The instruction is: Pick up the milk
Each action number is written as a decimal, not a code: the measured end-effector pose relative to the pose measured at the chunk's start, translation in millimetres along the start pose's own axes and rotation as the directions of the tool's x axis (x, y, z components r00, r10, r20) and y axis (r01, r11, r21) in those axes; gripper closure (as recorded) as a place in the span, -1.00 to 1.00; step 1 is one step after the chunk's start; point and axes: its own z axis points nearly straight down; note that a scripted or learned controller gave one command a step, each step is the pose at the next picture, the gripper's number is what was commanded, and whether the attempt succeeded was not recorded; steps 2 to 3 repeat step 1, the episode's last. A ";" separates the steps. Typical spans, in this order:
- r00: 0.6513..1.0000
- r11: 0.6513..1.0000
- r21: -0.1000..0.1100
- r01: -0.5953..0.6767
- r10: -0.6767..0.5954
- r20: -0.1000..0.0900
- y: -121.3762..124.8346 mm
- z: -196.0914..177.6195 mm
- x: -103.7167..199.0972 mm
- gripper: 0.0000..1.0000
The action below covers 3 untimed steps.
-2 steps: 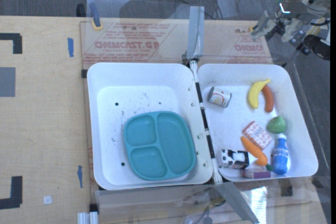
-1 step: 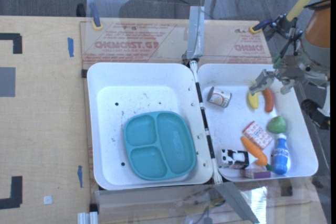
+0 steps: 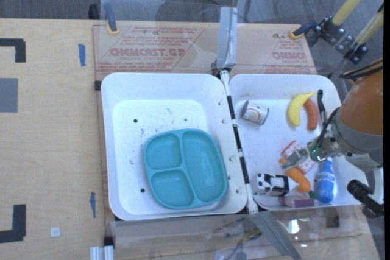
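White and black, the milk [image 3: 272,183] lies at the right bin's [image 3: 268,85] near edge — carrot [image 3: 297,176] and blue bottle [image 3: 326,179] crowd beside it. My claw [image 3: 317,149] hovers above them; I cannot tell its spread. Room opens toward the can [image 3: 254,112].

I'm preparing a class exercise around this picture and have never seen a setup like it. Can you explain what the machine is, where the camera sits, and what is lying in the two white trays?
One fixed camera looks down at a slant on a bench. The grey and orange shape at the right is a robot arm; its gripper hangs over the right bin. That bin holds a black-and-white milk carton, a banana, a sausage, a small can, a carrot and a blue bottle. The left bin holds a teal divided plate. The milk lies near the front edge, apart from the gripper.
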 end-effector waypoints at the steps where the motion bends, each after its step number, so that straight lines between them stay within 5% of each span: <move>1: 0.979 0.979 -0.016 -0.201 0.201 0.008 62.5 56.3 -7.7 -1.00; 3: 0.979 0.979 -0.016 -0.201 0.201 0.008 62.5 56.3 -7.7 -1.00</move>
